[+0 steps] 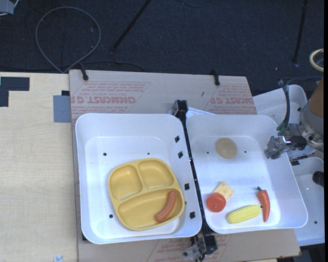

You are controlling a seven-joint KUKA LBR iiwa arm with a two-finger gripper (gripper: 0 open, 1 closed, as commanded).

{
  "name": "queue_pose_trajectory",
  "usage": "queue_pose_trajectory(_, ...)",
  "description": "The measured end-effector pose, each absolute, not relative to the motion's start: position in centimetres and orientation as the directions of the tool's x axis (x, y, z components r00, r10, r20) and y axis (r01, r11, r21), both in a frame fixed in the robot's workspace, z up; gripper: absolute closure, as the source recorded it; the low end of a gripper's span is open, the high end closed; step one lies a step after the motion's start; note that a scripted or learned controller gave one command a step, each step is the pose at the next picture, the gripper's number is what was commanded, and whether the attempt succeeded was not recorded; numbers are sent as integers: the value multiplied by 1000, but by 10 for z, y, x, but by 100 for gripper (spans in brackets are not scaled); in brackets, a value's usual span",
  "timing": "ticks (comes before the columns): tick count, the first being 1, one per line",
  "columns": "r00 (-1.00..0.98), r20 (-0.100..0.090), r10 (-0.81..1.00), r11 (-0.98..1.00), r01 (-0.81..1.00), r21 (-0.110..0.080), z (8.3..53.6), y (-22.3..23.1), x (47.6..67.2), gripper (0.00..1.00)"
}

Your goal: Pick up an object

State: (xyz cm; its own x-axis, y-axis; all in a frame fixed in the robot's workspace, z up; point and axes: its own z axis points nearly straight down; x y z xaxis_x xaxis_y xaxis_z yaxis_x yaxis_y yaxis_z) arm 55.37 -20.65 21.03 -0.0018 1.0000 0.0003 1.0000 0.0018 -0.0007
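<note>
While hand (277, 146) sits at right bin's (295, 198) right rim, fingers unreadable to me, nothing seen between them. Near row in that bin: one corn cob (244, 214), one carrot (264, 203), one tomato (216, 202), one cheese wedge (224, 190); farther, one tan disc (226, 148). I'd pick carrot: nearest hand, descend straight, close across narrow body. Left bin (93, 146): one yellow tray (126, 182), one sausage (166, 206).

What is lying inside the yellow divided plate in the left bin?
One sausage lies in the yellow divided plate, in its large front compartment at the right end. The two smaller back compartments show bare yellow. Whatever lies under the plate is covered by it.
</note>
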Motion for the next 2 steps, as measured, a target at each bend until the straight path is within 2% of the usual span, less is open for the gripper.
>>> queue_pose_trajectory(1,-5,3,1000,5,1000,-4,205,-155,551,100)
queue_pose_trajectory(2,-4,3,1000,4,1000,-5,201,-111,536,100)
